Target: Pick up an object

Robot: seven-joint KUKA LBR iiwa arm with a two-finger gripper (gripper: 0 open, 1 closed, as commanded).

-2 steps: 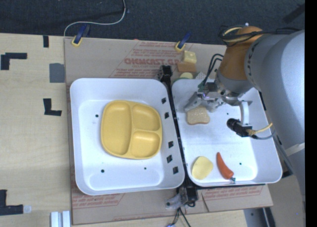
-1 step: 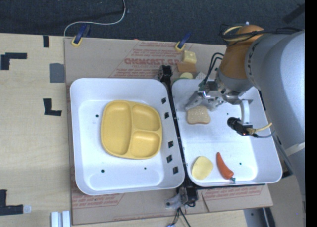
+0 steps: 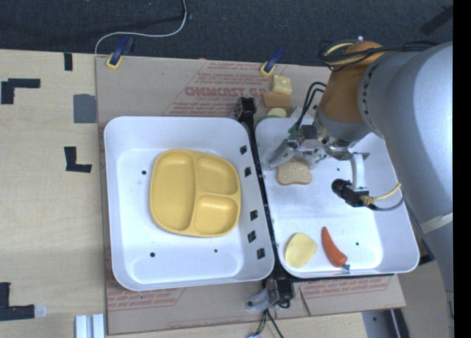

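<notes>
The bread piece (image 3: 294, 174) lies in the right bin (image 3: 368, 255), just beneath the tool (image 3: 294, 154), whose state cannot be told. It is judged light and stiff; its narrow sides are best gripped.

Single fixed camera, mounted above the bench (image 3: 44, 182), looking down at a slant. Far edge of the bench toward top of frame, with dark floor beyond; near edge at bottom. Set at middling distance: both white bins in full, left bin (image 3: 125, 255) around frame centre, right bin (image 3: 383, 255) toward the right side. Bare bench surface with black tape marks along the left. Arm (image 3: 412, 115) enters from frame right, close under the lens, bulking large and covering the right bin's far right corner. No second view, so no overlap to log.
</notes>
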